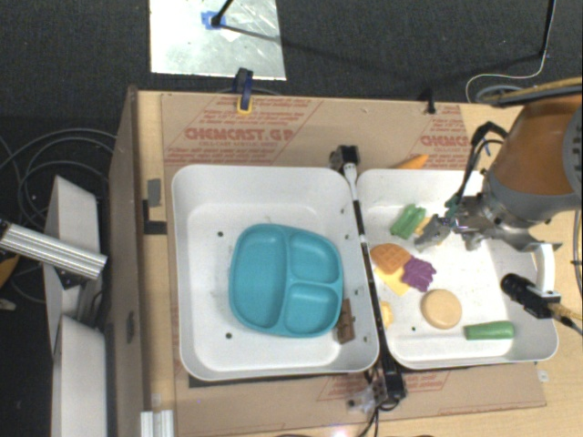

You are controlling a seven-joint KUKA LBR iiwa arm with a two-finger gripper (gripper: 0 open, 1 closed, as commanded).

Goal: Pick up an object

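Note:
My gripper [435, 233] hangs over the upper middle of the right bin [510, 353], with the arm coming in from the right. Just left of it lies a light green block [408, 218]; whether they touch is unclear. Below the gripper sit an orange waffle-like piece [390, 257], a purple piece [419, 272] and a yellow piece [393, 284] bunched together. A tan round disc [443, 309] and a dark green cylinder [489, 330] lie nearer the front of this bin.
The left bin [196, 244] holds a blue divided plate [284, 280] and a small brown piece [346, 321] at its right wall. An orange carrot-shaped piece [412, 162] lies at the right bin's back rim. A small yellow bit [386, 314] rests by the divider.

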